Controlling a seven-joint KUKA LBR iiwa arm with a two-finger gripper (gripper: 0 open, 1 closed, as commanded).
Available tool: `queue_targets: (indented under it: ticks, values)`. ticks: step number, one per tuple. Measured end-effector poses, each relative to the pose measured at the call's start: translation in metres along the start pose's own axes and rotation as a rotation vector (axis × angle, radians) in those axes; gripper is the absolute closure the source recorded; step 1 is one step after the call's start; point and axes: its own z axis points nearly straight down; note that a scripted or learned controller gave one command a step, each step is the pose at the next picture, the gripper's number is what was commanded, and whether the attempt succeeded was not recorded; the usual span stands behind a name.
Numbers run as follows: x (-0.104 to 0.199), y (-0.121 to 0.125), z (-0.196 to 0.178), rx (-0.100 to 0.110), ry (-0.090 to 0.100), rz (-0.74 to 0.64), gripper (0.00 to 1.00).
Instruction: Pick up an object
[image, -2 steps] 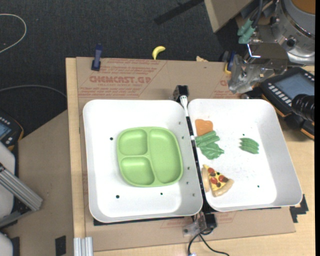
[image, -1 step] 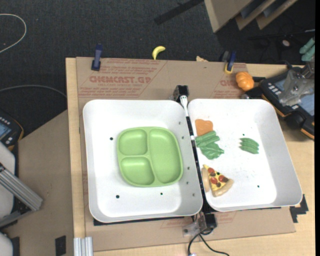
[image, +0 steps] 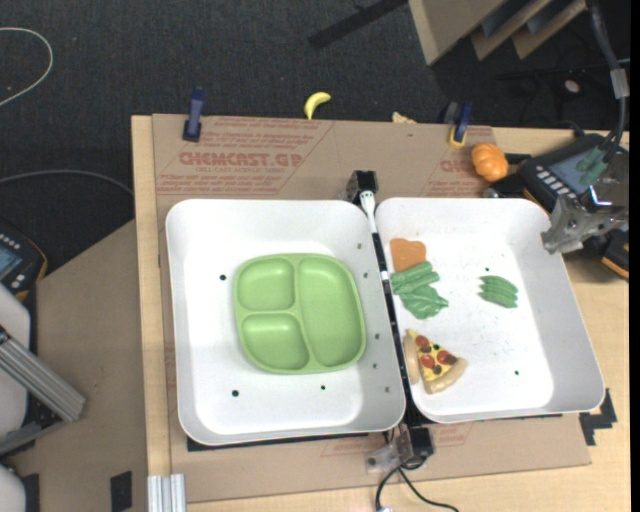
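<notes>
I am seeing even, bright overhead light washing out both white bins (image: 190, 300), casting only soft shadows under their rims toward six o'clock. Focus is holding reasonably sharp centrally, while dark floor at eleven o'clock is looking grainy.

Both bins (image: 200, 260) look like smooth, slightly glossy white plastic. The green tray (image: 299, 312) is matte plastic, the board (image: 250, 155) under them is plain brown cardboard, and the pizza (image: 436, 362) looks like rubbery toy plastic.
</notes>
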Motion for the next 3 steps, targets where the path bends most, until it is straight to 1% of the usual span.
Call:
queue_targets:
  ticks: [1, 2, 3]
  values:
    - [-0.037, 0.055, 0.147, 0.004, 0.001, -0.001, 1.0]
    - [0.015, 0.026, 0.193, -0.001, 0.004, -0.008, 1.0]
    - [0.082, 0.0, 0.201, -0.003, 0.004, -0.011, 1.0]
